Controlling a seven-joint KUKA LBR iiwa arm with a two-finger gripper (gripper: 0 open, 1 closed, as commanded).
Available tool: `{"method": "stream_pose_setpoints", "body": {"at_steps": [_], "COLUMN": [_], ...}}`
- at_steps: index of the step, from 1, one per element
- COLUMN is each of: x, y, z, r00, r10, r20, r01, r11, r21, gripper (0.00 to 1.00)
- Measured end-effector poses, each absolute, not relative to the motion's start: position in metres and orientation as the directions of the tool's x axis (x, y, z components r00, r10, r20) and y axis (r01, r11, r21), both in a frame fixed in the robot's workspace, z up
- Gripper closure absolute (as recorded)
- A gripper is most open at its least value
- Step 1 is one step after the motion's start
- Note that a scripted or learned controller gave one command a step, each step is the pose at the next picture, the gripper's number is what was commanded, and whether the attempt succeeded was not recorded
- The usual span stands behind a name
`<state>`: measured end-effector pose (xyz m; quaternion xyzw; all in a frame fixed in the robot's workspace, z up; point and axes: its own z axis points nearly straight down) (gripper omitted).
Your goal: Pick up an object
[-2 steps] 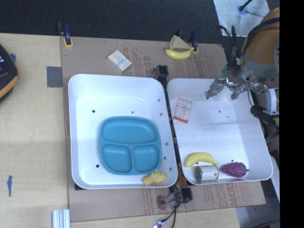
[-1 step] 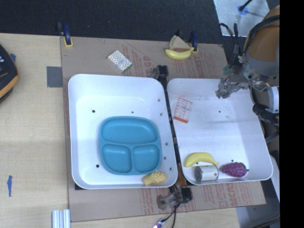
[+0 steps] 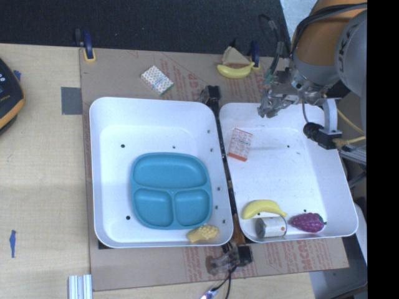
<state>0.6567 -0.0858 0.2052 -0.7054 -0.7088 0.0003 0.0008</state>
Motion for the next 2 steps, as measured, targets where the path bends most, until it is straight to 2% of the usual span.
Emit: {"method": "stream_pose_setpoints", "body": {"at_steps": [1,2], "x": [0.656,0.654], "y": [-0.086,-0.102], "z": [0.205,0.135], "r00": [-0.005,-0.003], "r10": [1.000,1.000], "r20": [0.000,-0.001], "r01": [1.000,1.000], "r11": [0.005,0.003], "r21": [-0.002,-0.005], "gripper": [0.00,0.00]}}
